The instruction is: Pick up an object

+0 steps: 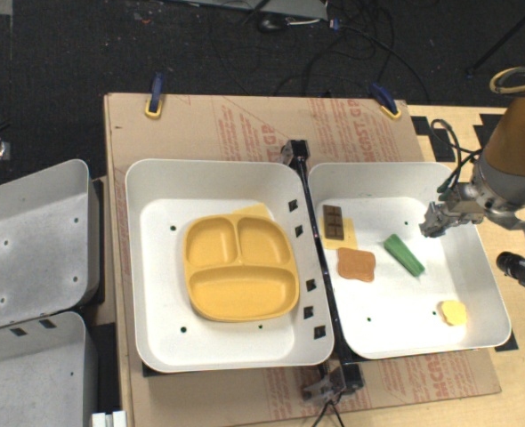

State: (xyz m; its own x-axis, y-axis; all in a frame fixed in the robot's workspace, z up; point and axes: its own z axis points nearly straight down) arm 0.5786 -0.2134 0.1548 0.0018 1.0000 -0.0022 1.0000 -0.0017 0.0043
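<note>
Green block [404, 254] lies just left of gripper [433, 224].

Two white bins: left bin [147, 238], right bin [476, 283]. Yellow-orange divided tray [241, 268] in the left bin. In the right bin: green block [404, 254], orange-brown toast-shaped piece [356, 263], small yellow piece [452, 312], dark brown chocolate bar [333, 223] on a pale yellow card [346, 236]. Tan cardboard desk [218, 123] with faded red lettering. Grey end effector [433, 221].

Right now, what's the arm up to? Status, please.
Gripper over right bin, nothing seen held. Green block nearest, loose. Path looks clear.
</note>
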